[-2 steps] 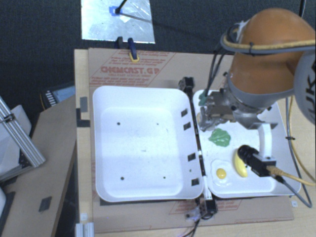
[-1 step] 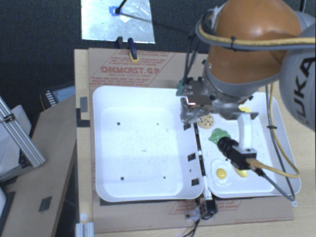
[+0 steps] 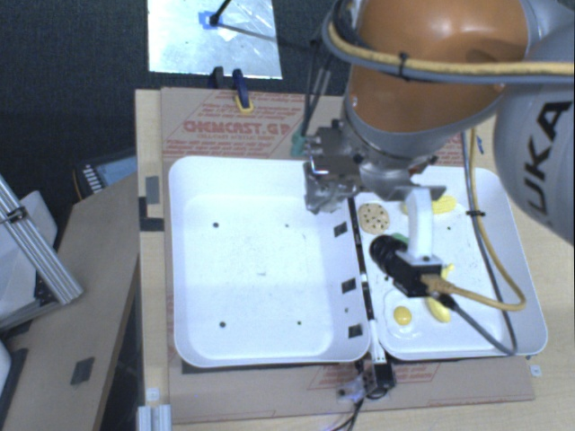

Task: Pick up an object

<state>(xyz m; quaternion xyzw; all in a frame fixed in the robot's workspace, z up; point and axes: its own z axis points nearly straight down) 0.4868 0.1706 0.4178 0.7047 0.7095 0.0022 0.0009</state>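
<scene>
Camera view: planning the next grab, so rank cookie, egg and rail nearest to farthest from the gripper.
1. Cookie, right bin, just beside the gripper.
2. Egg, same bin, front end.
3. Rail, far left, off the bins.

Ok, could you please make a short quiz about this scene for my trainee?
1. True or false: the cookie lies in the right bin.
2. Which thing lies closest to the end effector? A a cookie, B a spoon, C a cup.
3. Fill in: the cardboard under the bins bears the red word ____.
Key: 1 true; 2 A; 3 CHEMCAST.
</scene>
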